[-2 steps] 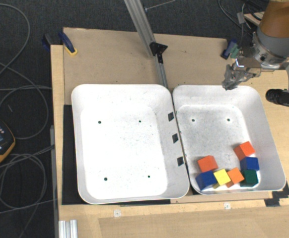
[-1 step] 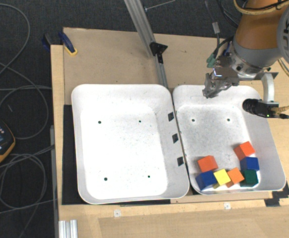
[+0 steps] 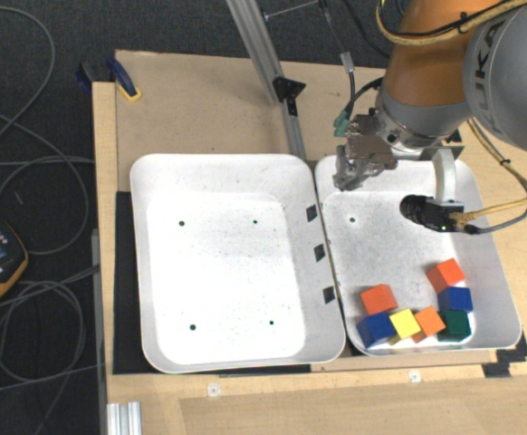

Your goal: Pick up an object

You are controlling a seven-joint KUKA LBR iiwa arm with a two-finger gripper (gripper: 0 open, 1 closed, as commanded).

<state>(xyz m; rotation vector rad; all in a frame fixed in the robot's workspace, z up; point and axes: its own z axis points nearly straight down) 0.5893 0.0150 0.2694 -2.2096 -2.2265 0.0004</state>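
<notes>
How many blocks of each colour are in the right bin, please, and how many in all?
Orange blocks: 3
Blue blocks: 2
Yellow block: 1
Green block: 1
Total: 7 blocks, all clustered in the near corner of the right bin.

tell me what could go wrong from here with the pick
The blocks sit packed in the right bin's near corner: yellow block touches its blue and orange neighbours, so fingers may jam or nudge several. The gripper hangs at the far end, well away, so a straight descent would likely grab nothing.
</notes>
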